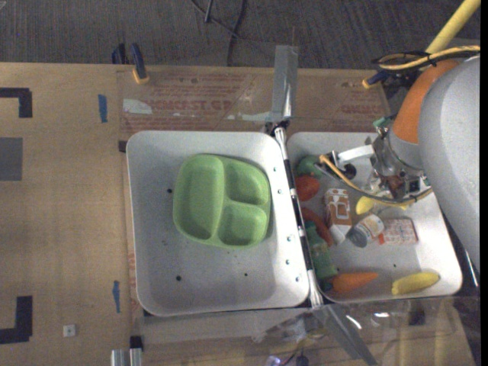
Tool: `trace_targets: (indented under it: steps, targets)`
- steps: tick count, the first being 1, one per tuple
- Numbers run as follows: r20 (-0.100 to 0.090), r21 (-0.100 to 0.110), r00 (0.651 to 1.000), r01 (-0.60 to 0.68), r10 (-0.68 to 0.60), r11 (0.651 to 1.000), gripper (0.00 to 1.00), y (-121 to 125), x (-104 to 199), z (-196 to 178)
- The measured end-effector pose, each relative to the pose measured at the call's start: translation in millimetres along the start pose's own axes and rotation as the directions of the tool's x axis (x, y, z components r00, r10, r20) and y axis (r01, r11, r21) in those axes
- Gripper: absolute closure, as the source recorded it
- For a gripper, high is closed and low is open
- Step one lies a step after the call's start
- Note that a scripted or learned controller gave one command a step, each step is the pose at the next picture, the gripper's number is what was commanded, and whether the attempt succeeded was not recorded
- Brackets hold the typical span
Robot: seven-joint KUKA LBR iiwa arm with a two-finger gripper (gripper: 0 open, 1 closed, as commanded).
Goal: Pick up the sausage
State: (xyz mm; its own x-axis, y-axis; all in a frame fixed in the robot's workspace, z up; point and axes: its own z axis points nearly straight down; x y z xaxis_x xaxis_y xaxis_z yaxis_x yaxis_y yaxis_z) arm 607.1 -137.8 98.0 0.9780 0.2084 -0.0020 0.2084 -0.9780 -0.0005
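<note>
Reddish-brown and long: is that the sausage (316, 223) you are asking me about?

Yes. Where is it lying?

You are looking at it in the right bin (450, 269), lying at a slant just beside the wall shared with the left bin (145, 280). A red tomato (307, 187) is sitting just above it, a green vegetable (322, 259) is lying below it, and a small carton (338, 204) is standing close on its right.

And the gripper?

Your gripper (389, 175) is hanging over the upper part of the right bin, below the grey arm (457, 143) and its orange band (412, 113). It is sitting well apart from the sausage, nearer a yellow banana (372, 203) and a small bottle (364, 231). I cannot tell whether it is spread or pressed together; cables and the wrist are blurring it.

Anything else near you?

A carrot (354, 281) and a second banana (415, 282) are resting along the lower wall, a packet (399, 231) is lying beside the bottle, and a green divided plate (223, 200) is sitting in the left bin.
</note>
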Motion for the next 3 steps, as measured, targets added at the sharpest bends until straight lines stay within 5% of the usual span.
trace_targets:
  steps: [1,2,3]
  targets:
    - [-0.004,-0.003,0.943,0.334,-0.334,0.943,1.0,-21.7,51.7,11.0]
    - [-0.004,-0.003,0.976,0.219,-0.219,0.976,1.0,-28.1,59.5,11.2]
    - [0.0,0.0,0.976,0.218,-0.218,0.976,0.0,-28.4,58.7,10.5]
